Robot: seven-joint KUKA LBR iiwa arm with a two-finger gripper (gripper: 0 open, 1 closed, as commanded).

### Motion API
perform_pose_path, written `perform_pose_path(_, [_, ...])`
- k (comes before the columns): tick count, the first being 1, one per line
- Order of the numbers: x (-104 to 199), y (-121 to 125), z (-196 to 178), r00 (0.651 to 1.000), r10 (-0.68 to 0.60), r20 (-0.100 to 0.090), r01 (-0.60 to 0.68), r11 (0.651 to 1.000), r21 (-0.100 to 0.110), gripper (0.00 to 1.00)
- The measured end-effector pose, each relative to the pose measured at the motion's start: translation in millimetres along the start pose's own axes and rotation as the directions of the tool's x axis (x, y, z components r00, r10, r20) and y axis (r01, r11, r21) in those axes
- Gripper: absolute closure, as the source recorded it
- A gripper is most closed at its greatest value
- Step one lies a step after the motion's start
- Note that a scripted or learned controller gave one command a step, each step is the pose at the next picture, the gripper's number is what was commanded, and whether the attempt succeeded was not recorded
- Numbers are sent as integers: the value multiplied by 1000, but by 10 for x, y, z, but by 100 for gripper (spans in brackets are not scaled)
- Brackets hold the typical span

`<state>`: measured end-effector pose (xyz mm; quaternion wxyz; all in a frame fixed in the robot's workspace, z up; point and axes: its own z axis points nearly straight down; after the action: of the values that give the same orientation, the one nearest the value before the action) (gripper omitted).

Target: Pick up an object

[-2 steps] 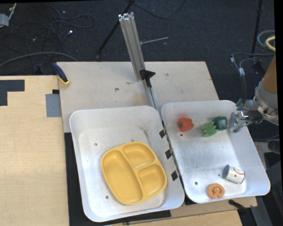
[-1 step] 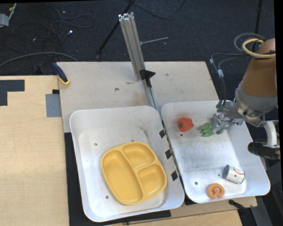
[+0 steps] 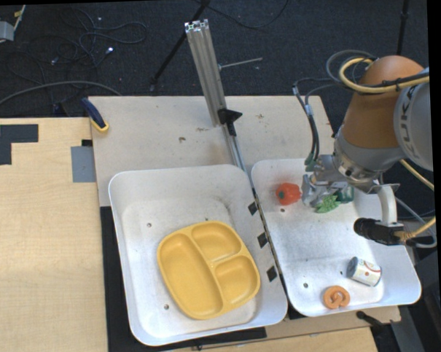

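In the right bin (image 3: 312,277) lie a small red-orange object (image 3: 287,193) near the far left, a green object (image 3: 329,200) at the far side, a white cylinder with a red band (image 3: 364,272) and an orange ring-shaped object (image 3: 336,298) near the front. My gripper (image 3: 320,190) hangs low over the far part of this bin, right at the green object and just right of the red-orange one. The gripper body hides the fingertips and part of the green object.
The left bin (image 3: 134,212) holds a yellow divided tray (image 3: 208,268). An upright metal post (image 3: 207,70) rises behind the two bins. A black bar (image 3: 380,231) sticks out over the right bin's right side.
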<state>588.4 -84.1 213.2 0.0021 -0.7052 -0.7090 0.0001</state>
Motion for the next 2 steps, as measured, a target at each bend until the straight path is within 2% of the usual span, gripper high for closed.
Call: perform_pose_path(2, [933,123,-131,1000,1,2,-1,1000,-2,100])
